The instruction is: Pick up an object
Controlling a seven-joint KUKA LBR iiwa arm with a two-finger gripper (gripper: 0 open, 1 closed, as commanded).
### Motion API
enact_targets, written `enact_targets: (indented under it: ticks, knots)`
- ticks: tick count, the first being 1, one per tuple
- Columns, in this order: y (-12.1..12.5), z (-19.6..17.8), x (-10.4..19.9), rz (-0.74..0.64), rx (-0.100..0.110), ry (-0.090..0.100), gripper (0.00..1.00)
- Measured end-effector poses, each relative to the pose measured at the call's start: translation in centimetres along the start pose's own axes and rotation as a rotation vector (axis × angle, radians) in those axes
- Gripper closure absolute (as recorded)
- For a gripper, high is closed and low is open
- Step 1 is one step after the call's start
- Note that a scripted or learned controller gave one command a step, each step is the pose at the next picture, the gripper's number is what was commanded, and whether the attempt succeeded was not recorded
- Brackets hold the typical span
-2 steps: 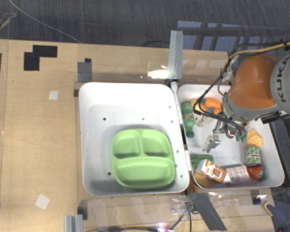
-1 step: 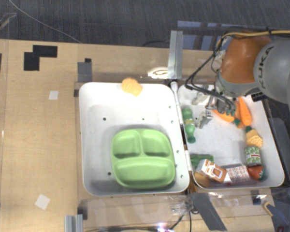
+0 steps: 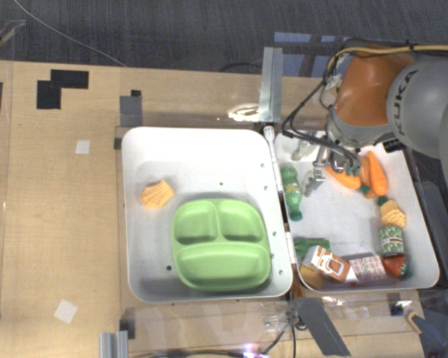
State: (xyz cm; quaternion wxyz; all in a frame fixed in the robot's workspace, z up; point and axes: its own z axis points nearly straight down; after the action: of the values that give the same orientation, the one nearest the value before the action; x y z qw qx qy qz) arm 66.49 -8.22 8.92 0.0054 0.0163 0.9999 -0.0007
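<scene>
My gripper (image 3: 319, 168) hangs under the orange wrist band over the far left part of the right bin (image 3: 425, 263). Just left of it a green bottle (image 3: 290, 192) lies along the bin's left wall. To its right lie an orange carrot (image 3: 375, 172) and a second orange piece (image 3: 343, 177). Nothing is visibly held. The wrist hides the bin's far corner.
Along the right bin's right and near sides lie a yellow piece (image 3: 393, 215), a small can (image 3: 390, 239), a carton (image 3: 328, 265), a green packet (image 3: 311, 245) and a wrapped bar (image 3: 366, 268). The left bin (image 3: 134, 222) holds a green divided plate (image 3: 220, 245) and a yellow piece (image 3: 157, 194).
</scene>
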Motion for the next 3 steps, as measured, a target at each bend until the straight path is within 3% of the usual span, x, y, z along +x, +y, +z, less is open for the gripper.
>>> enact_targets:
  ticks: [1,2,3]
  knots:
    - [0.0,0.1,1.3,-0.234,-0.002,-0.001,0.0]
    - [-0.8,0.0,-0.7,-0.295,-0.001,-0.002,0.0]
    - [-0.8,-0.1,-0.8,-0.334,0.0,-0.004,0.0]
